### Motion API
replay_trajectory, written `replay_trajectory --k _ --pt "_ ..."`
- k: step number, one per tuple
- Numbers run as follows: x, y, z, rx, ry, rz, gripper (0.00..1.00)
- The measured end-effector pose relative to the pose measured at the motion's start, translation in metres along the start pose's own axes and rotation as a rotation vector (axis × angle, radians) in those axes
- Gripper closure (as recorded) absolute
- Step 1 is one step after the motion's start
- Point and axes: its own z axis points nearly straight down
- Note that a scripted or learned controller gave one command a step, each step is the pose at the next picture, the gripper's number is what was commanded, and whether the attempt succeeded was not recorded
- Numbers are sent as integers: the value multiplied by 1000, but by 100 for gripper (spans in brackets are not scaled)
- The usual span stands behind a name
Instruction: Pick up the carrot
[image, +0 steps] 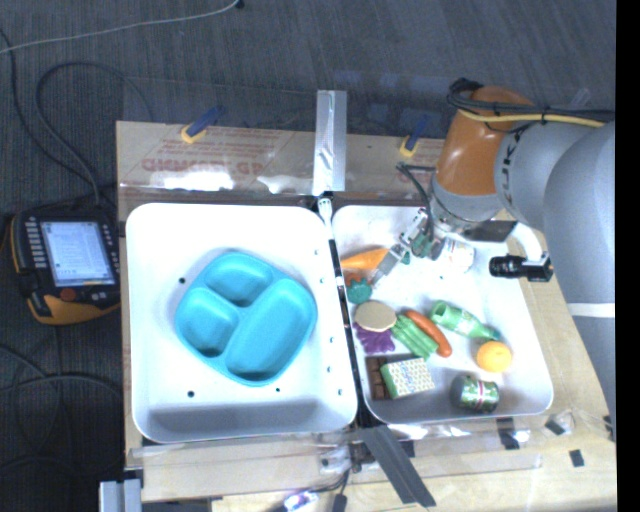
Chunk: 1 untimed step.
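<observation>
Over the right bin, at its upper edge, the arm comes in from the right with its orange band just above the wrist. The gripper sits low at the bin's upper left, tips pointing toward the divider between the two bins. Carrot: lies against the right bin's left wall, near the top, thick end toward the divider. Its narrow end reaches the gripper tips; the fingers are blurred here, so whether they are spread or closed on the carrot I cannot tell.

Other contents, placed relative to the carrot:
- dark green piece just below it, at the wall
- round tan disc below that, on a purple item
- red and green vegetables lower right
- green bottle further right
- orange fruit and a can toward the bin's lower right
- patterned box well below

Left bin, across the divider from the carrot, holds a blue sectioned tray.
</observation>
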Motion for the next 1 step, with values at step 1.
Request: replay_trajectory --k 1 --pt "37 -24 -20 -13 -16 -228 0"
